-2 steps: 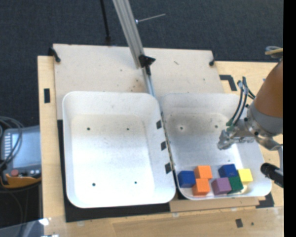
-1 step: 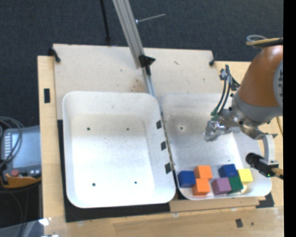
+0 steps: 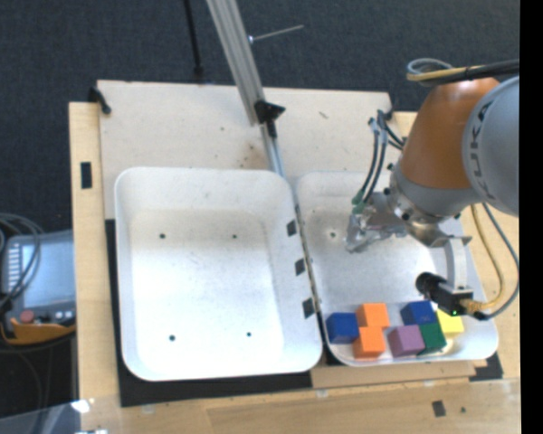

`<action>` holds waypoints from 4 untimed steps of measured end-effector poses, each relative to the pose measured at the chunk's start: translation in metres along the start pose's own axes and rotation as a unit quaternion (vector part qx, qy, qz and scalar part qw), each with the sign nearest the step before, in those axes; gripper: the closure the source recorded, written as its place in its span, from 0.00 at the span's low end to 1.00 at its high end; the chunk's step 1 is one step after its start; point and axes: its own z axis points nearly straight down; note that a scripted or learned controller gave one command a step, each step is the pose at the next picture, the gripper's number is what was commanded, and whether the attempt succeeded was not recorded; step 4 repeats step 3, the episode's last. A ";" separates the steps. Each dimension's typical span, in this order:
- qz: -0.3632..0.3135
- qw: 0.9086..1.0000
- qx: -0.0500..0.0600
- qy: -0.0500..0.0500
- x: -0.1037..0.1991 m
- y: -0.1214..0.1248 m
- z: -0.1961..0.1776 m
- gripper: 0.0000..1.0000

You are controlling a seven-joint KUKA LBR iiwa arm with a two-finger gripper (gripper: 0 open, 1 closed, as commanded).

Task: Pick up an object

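Overhead, gripper (image 3: 360,233) hangs above the right bin (image 3: 330,197).
Finger state unclear; coloured blocks (image 3: 394,330) cluster at the bin's near edge.

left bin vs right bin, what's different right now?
The left bin has only small dark specks on its floor; the right bin holds a cluster of coloured blocks at its near end. The gripper hangs over the right bin, while the left bin has no arm above it. In this view the left bin looks wider than the right bin. Both are shallow, white, round-cornered, and sit side by side.
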 end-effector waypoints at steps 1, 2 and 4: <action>0.000 1.000 0.000 0.000 0.039 0.027 -0.001 1.00; 0.000 1.000 -0.001 0.001 0.081 0.055 -0.007 1.00; -0.001 1.000 -0.001 0.001 0.135 0.075 -0.020 1.00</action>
